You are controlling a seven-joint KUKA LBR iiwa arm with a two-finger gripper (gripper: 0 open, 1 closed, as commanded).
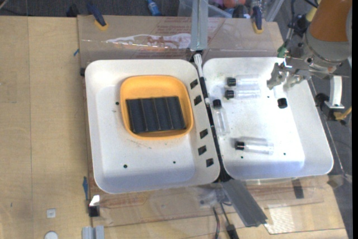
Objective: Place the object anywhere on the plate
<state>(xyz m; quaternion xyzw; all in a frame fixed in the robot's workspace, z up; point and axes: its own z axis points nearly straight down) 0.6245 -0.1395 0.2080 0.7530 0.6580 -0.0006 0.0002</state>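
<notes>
I see two shallow white plastic bins with rounded corners, side by side on the wooden bench. In the left bin (106, 168) an orange plate (155, 84), squarish with soft corners and a raised rim, sits toward the far edge, a little right of the middle. On the plate lies a black ribbed slab (155, 114), flat and rectangular with parallel grooves; it covers most of the plate's floor. Around the plate the bin floor is bare along the left and near edges.

The right bin (313, 154) holds three clear tubes with black caps: one (241, 82) and a second (241, 93) close together near the far edge, a third (254, 146) toward the near edge. A small black cap (282, 102) lies alone toward the right edge. The middle of this bin is open floor.

The gripper (281, 74), grey metal, hangs over the far right corner of the right bin, just above the loose cap. I cannot tell how its jaws stand, and I see nothing between them.
</notes>
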